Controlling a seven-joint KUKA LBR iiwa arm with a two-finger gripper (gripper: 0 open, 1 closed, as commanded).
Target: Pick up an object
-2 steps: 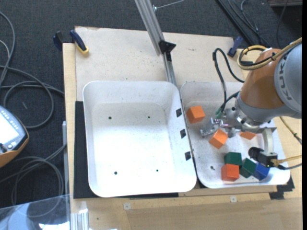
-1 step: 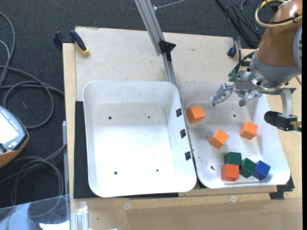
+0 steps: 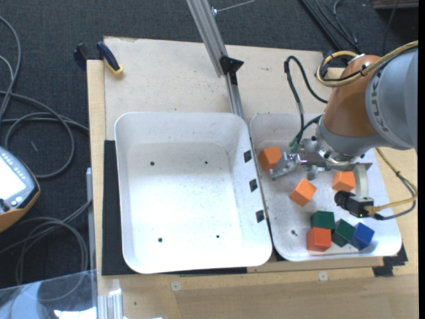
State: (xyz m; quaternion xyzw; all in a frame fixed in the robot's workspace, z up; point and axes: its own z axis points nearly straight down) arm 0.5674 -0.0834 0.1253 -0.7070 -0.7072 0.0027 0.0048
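The gripper point(image 3: 287, 167) hangs low in the upper part of the right bin point(image 3: 392, 248), right of centre in the frame, its tips just beside an orange block point(image 3: 270, 157); how far the claw is open cannot be told, and nothing is seen clamped in it. Below it lie an orange cube point(image 3: 303, 191), another orange piece point(image 3: 343, 181), and a cluster at lower right: red cube point(image 3: 319, 238), two green blocks point(image 3: 323, 219), blue cube point(image 3: 364, 234). The left bin point(image 3: 126, 138) fills the frame's centre.

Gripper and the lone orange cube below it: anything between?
Nothing. In the camera view, bare bin floor separates the gripper from the orange cube.
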